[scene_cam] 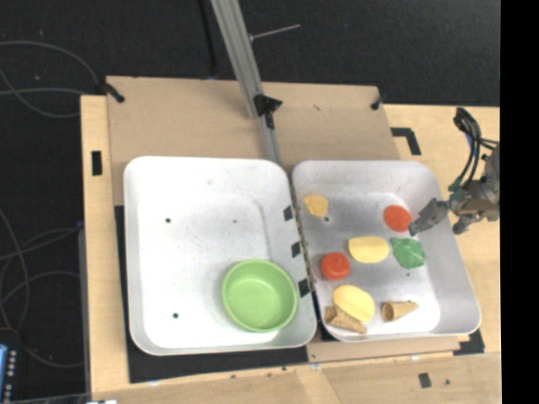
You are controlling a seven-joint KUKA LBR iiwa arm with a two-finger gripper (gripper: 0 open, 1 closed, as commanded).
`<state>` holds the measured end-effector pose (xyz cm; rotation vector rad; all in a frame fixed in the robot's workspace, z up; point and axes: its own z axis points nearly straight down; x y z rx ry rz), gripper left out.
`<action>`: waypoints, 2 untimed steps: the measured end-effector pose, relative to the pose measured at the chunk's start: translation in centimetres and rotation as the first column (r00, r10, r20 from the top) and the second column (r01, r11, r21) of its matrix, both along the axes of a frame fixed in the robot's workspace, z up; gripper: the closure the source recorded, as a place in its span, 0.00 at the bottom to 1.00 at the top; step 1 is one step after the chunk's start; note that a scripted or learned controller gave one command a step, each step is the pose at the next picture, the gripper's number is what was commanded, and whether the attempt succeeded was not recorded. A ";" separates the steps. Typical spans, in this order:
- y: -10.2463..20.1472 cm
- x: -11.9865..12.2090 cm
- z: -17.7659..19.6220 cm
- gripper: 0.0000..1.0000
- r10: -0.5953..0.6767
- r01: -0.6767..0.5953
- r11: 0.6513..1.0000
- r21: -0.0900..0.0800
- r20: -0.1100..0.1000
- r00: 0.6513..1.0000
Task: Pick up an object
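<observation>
The right bin (438, 310) holds several small objects. Among them are an orange-red ball (397, 218), a pale yellow oval piece (368, 249), a green piece (408, 253), a red piece (336, 266) and a yellow lemon-like piece (354, 302). There are also a small yellow piece (316, 205) and two waffle cones (399, 310). My gripper (434, 215) reaches in over the right bin's right rim. Its tip lies just right of the orange-red ball and above the green piece. Nothing is seen held in it.
A green bowl (259, 295) sits in the left bin (168, 217) near its front right corner. A slanted metal pole (240, 53) rises behind the bins. Cables (466, 129) hang near the arm at the right edge.
</observation>
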<state>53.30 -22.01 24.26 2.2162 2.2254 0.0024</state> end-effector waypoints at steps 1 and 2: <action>0.0 0.0 0.0 0.00 0.000 0.000 1.000 0.000 0.000 1.000; 0.4 -0.8 -4.7 0.00 -0.004 0.004 1.000 -0.002 -0.005 1.000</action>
